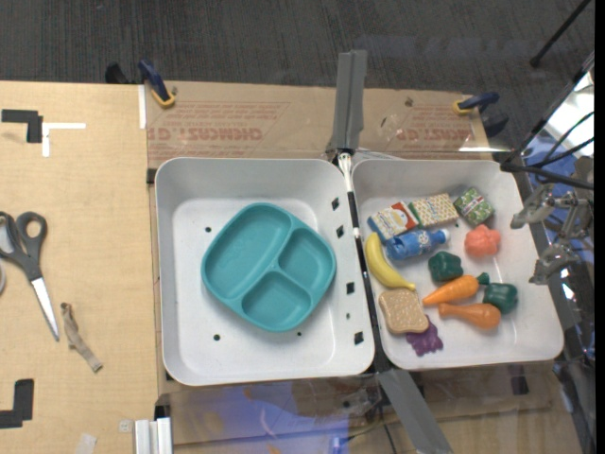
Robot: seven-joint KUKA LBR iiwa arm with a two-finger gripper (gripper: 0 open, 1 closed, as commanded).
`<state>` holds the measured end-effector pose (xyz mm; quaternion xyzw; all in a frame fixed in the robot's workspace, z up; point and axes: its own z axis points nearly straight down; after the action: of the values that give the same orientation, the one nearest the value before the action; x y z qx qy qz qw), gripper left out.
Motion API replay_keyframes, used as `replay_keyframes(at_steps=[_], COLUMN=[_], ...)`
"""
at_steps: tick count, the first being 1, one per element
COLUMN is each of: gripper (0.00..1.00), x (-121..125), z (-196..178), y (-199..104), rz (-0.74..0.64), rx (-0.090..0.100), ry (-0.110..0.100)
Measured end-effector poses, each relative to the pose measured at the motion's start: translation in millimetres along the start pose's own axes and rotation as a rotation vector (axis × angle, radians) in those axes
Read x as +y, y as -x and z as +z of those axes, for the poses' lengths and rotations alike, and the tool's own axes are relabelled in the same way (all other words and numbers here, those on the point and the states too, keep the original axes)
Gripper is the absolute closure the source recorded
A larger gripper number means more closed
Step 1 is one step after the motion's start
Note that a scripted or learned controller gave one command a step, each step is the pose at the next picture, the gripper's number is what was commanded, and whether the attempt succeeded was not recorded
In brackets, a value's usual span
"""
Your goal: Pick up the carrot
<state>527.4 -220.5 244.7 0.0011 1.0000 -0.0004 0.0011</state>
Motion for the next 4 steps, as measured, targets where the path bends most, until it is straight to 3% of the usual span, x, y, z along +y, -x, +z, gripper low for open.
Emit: replay_keyframes(at_steps=[1, 2, 3, 4], gripper=[0.00, 0.00, 1.00, 1.00], x=[38, 56, 57, 116], z=[152, 152, 143, 75], y=[15, -34, -32, -29], rz=[0.030, 0.084, 0.080, 0.046], rx=[-0.001, 0.000, -0.003, -0.001], ry=[0.000, 0.000, -0.001, 0.001])
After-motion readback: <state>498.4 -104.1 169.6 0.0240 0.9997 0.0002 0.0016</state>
